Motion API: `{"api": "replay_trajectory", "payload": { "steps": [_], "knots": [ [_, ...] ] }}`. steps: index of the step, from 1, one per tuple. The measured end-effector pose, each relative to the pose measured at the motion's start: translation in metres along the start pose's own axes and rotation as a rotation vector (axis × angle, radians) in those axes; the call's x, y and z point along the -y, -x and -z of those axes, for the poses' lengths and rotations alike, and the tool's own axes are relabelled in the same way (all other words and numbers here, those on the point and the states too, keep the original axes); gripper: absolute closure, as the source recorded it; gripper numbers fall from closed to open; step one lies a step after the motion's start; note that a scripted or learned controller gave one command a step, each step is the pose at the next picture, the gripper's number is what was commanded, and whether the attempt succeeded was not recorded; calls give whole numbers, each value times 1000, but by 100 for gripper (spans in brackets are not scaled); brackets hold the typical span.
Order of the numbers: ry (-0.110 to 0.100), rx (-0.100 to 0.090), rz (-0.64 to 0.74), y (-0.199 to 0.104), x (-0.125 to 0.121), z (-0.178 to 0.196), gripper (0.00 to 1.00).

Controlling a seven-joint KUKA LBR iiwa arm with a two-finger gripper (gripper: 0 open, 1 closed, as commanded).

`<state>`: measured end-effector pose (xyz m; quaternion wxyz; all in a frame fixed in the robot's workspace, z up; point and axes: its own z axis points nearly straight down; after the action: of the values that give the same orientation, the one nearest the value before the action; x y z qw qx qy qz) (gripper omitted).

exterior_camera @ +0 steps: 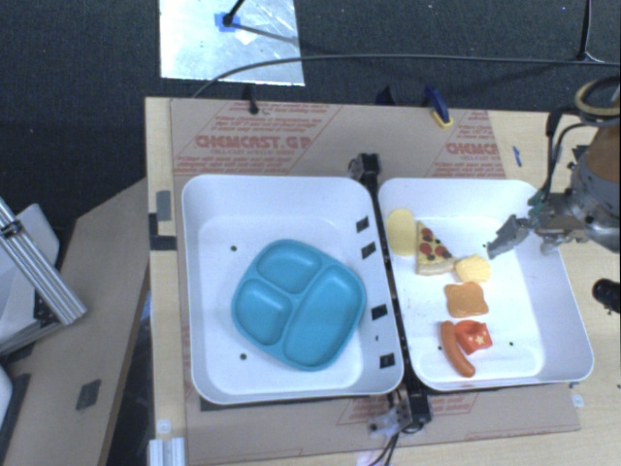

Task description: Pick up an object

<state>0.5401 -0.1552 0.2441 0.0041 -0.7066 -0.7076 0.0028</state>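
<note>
Toy food lies in the right bin (558, 357). There is a pale yellow oval piece (401, 229), a pizza slice (433, 249), a small yellow chunk (473, 268), an orange toast piece (467, 299), a red piece (474, 336) and a sausage (458, 353). My gripper (530, 240) hangs over the bin's upper right part, to the right of the yellow chunk and the pizza slice. It is open, with nothing between its fingers. One finger (506, 236) points down-left toward the yellow chunk, short of touching it.
The left bin (209, 260) holds a blue divided plate (298, 304). A black clip divider (374, 250) runs between the bins. The arm (594, 187) enters from the right edge. A cable (408, 58) crosses behind the bench.
</note>
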Motion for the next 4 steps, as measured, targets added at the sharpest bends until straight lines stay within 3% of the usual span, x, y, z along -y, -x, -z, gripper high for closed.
{"api": "replay_trajectory", "payload": {
  "steps": [1, 4],
  "knots": [
    [11, 2, 3, 0, -2, 6, 0],
    [9, 1, 0, -5, 1, -162, 0]
  ]
}}
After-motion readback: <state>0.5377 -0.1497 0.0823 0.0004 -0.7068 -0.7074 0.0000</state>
